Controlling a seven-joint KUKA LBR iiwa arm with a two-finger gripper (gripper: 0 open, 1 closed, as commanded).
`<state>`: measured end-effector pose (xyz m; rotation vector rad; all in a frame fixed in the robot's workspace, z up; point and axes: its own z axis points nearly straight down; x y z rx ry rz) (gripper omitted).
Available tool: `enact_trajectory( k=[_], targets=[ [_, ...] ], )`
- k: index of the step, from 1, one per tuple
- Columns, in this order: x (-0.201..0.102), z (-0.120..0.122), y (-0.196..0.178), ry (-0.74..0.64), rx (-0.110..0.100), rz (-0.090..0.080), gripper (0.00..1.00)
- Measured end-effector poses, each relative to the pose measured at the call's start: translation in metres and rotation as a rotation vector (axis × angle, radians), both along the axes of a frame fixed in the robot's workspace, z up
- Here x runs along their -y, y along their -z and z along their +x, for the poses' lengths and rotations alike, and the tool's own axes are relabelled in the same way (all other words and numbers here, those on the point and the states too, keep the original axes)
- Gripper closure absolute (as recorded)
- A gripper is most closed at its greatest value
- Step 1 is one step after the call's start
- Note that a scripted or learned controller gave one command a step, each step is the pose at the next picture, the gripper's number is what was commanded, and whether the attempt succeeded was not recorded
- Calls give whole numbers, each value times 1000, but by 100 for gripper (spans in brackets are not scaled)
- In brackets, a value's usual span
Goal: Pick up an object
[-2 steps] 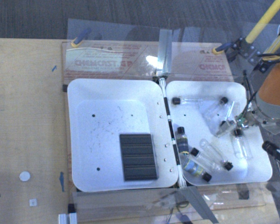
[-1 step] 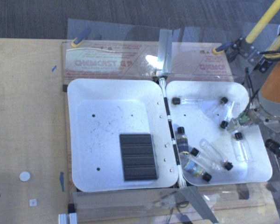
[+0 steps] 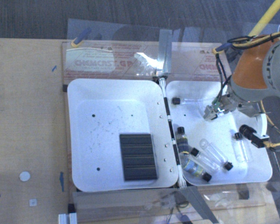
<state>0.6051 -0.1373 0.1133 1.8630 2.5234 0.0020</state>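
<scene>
Clear plastic vials [image 3: 210,154] with black caps lie in the right bin [image 3: 261,171]

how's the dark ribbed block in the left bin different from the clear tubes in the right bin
The dark ribbed block is opaque, flat and rectangular; the clear tubes are see-through, slim and round with black caps. The block lies alone in the left bin; the tubes lie clustered at mixed angles in the right bin. Both lie near their bins' front edges.
</scene>
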Motion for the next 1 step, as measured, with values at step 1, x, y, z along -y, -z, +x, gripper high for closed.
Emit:
enact_trajectory(
  k=[1],
  targets=[
    [52, -50, -42, 3, -5, 1, 100]
  ],
)
